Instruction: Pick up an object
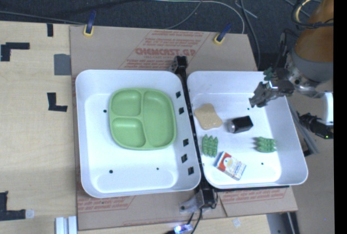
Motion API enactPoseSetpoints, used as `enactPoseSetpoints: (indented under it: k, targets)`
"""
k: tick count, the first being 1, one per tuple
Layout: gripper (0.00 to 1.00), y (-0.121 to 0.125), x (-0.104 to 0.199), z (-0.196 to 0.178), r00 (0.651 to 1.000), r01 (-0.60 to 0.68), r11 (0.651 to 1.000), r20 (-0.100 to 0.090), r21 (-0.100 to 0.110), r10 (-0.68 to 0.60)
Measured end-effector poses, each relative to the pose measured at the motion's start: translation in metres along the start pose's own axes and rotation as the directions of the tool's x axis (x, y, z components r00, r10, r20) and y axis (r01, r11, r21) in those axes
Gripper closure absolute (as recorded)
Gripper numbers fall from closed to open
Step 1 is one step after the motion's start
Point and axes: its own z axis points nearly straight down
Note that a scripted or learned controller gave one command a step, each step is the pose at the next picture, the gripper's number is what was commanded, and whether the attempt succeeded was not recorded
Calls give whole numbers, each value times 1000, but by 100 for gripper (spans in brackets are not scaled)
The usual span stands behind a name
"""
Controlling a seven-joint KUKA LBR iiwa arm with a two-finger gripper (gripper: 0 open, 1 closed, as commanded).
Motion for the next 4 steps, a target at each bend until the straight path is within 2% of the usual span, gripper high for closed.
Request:
enactPoseSetpoints:
  k: [1,2,4]
  targets:
    - [100,10,54,-4,1000,6,1000,-2,2,-6]
    - [100,15,103,13,1000,5,1000,-2,5,-5]
    - [100,34,205,23,1000,6,1000,-2,5,-6]
